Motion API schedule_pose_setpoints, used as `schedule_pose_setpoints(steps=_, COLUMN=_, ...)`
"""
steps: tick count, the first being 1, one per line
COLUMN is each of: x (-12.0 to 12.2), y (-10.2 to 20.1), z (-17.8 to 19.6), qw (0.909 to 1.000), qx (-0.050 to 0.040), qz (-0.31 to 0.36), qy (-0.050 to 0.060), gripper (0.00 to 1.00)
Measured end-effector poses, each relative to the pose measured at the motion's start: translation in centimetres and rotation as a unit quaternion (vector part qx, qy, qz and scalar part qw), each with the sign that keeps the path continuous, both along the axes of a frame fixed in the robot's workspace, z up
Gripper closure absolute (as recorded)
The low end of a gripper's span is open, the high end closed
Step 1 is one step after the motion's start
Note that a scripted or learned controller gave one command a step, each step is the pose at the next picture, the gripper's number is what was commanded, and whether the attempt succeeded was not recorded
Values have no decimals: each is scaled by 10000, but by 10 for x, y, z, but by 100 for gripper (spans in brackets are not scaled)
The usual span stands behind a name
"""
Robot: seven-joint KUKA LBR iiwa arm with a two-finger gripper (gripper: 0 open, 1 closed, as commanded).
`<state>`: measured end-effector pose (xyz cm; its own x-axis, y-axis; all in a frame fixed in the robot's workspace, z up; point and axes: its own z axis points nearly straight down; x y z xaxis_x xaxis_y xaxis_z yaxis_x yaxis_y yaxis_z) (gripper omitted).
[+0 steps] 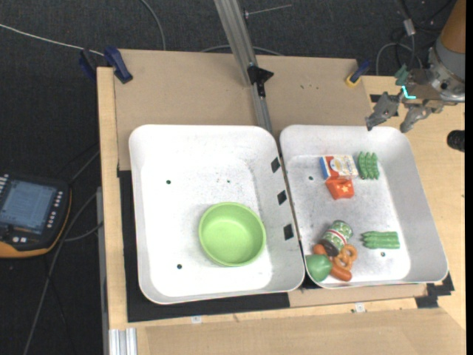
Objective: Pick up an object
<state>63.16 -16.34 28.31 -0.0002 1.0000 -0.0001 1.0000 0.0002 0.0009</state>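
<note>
My gripper (pixel 395 117) hangs above the far right corner of the right bin (pixel 421 198), open, with nothing between its fingers. Below it in that bin lie a white and blue carton (pixel 338 166), a red block (pixel 341 189) and a green ridged piece (pixel 368 165). Nearer the front sit a small can (pixel 337 237), a green bean pod (pixel 380 239), an orange pretzel-shaped toy (pixel 344 257), a carrot (pixel 340 274) and a green rounded piece (pixel 318 268). All of them lie apart from the gripper.
The left bin (pixel 148 198) holds a green bowl (pixel 231 233). A metal post (pixel 238 35) rises at the back between the bins. Blue clamps (pixel 118 65) and a yellow clamp (pixel 358 72) grip the bench's far edge. A pendant (pixel 29 213) lies far left.
</note>
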Motion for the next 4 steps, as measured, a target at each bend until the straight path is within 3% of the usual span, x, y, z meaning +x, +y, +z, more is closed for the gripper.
schedule_pose_setpoints(steps=1, x=0, y=0, z=0, qw=10000, qx=0, qz=0, qy=1, gripper=0)
schedule_pose_setpoints(steps=4, x=9, y=-13, z=-154, qw=10000, qx=4, qz=2, qy=20, gripper=0)
